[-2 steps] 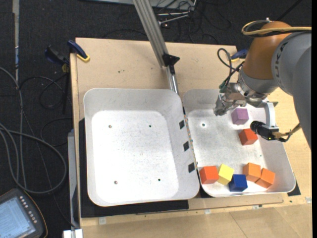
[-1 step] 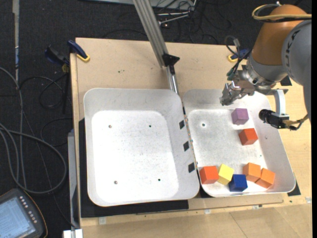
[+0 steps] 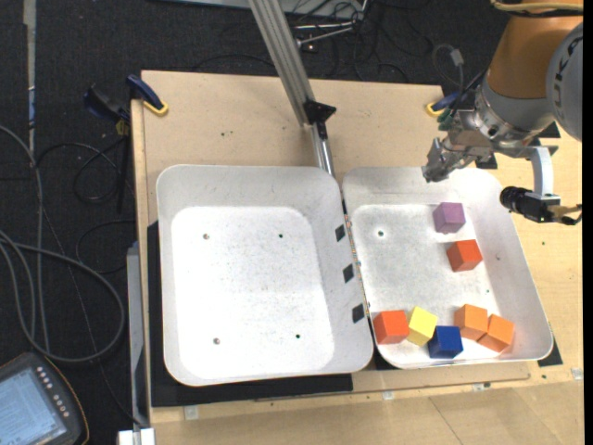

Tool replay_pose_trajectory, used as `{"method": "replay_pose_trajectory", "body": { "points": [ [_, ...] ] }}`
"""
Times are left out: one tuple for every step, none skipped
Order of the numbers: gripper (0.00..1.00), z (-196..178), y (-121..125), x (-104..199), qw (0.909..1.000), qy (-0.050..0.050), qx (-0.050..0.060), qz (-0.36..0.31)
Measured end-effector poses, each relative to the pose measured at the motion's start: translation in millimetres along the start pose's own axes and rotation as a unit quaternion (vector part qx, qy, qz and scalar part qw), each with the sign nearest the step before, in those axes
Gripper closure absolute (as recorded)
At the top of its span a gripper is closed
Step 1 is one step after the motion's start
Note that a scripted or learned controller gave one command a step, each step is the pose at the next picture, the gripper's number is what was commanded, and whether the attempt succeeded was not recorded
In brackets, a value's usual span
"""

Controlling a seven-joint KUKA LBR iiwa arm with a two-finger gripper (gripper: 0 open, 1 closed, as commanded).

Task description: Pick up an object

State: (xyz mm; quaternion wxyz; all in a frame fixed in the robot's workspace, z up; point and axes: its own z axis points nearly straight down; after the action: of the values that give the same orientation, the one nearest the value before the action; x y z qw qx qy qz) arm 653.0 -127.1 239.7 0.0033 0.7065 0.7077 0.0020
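The right bin (image 3: 408, 221) holds several small blocks. A purple block (image 3: 449, 216) lies near its far side, with an orange-red block (image 3: 464, 254) just in front of it. Along the near edge sit an orange block (image 3: 391, 325), a yellow block (image 3: 422, 325), a blue block (image 3: 446, 341) and two more orange blocks (image 3: 486, 326). My gripper (image 3: 439, 167) hangs over the far edge of the right bin, above and slightly behind the purple block, with nothing visible between its tips.
The left bin (image 3: 246, 272) lies beside the right one. A grey metal pole (image 3: 283, 44) slants across the bench's back. Clamps (image 3: 139, 91) sit at the bench's far corners. A black camera mount (image 3: 533, 202) juts out by the right bin's right rim.
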Motion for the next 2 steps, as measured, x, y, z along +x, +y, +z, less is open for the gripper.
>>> {"method": "replay_pose_trajectory", "body": {
  "points": [
    [1.0, 8, -4, 52, 1.0, 0.002, 0.004, -0.003],
    [1.0, 11, -8, 108, 1.0, 0.002, 0.005, -0.003]
  ]
}}
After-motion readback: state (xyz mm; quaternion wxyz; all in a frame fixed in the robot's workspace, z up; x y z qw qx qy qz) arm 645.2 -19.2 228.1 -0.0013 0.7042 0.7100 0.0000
